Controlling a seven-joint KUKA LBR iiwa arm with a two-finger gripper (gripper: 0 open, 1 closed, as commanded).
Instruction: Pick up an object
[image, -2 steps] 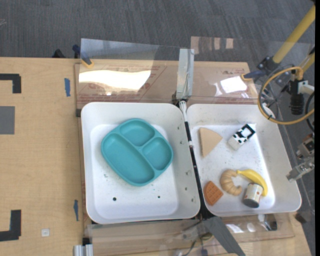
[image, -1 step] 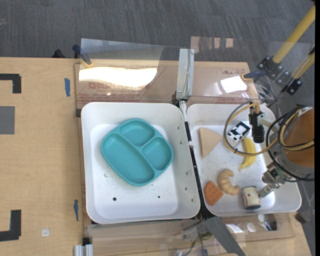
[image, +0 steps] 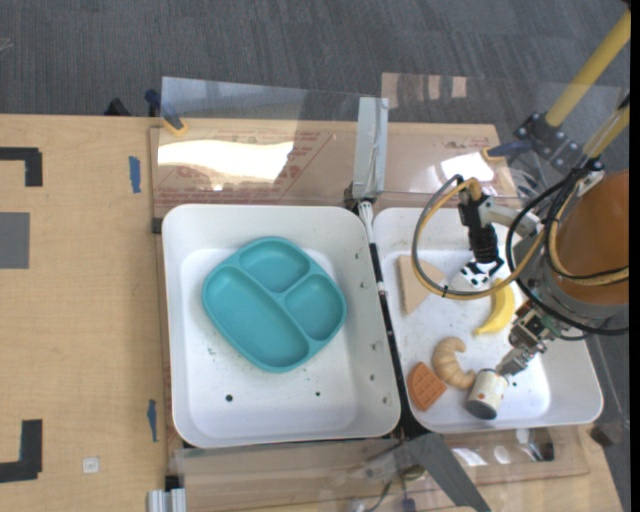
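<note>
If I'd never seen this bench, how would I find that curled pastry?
Take the right bin of the two white ones and look toward its lower edge. There lies a tan croissant, curled like a hook, between a flat orange waffle and a small grey cylinder. It is duller and plumper than the yellow banana above it.

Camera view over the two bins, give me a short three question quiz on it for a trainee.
1. True or false: the banana lies in the same bin as the croissant.
2. What lies in the left bin? A, a teal divided plate; B, a mug; C, a spoon.
3. Fill in: the gripper hangs over the ___ bin.
Key: 1 true; 2 A; 3 right.
</note>
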